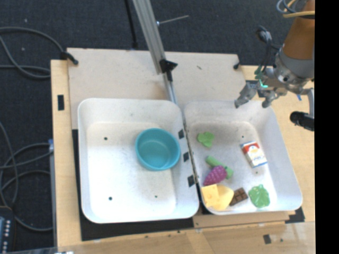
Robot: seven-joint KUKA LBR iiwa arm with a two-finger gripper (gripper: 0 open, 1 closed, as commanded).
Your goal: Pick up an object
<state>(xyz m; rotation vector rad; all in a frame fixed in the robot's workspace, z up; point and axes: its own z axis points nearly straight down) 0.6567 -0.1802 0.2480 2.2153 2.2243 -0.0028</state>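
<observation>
Camera view: the right bin (280,142) serves as the reference for all positions. It contains six small items. A pale green leafy piece (205,138) lies near the bin's left wall, toward the far side. Below it, toward the near side, lies a purple grape cluster (216,174) with a green stem at its upper end. A yellow cheese wedge (217,196) sits in the near left corner of the bin, touching the lower edge of the grape cluster. A small brown chocolate piece (240,196) rests just beside the wedge on its right. A bright green ridged item (259,195) lies just right of the chocolate piece, near the near right corner. A small white carton with a red-orange end (254,154) lies tilted in the right half of the bin, apart from the other items. The gripper (255,96) is positioned above the far rim of the right bin, toward its right corner, with two grey fingers (241,98) pointing down and spread apart; nothing is between them. All six items lie on the near side of the gripper; the carton is the closest, and the cheese wedge and grape cluster are well apart from it. The left bin (95,142) contains a blue bowl (157,148), upright, near the wall it shares with the right bin.
</observation>
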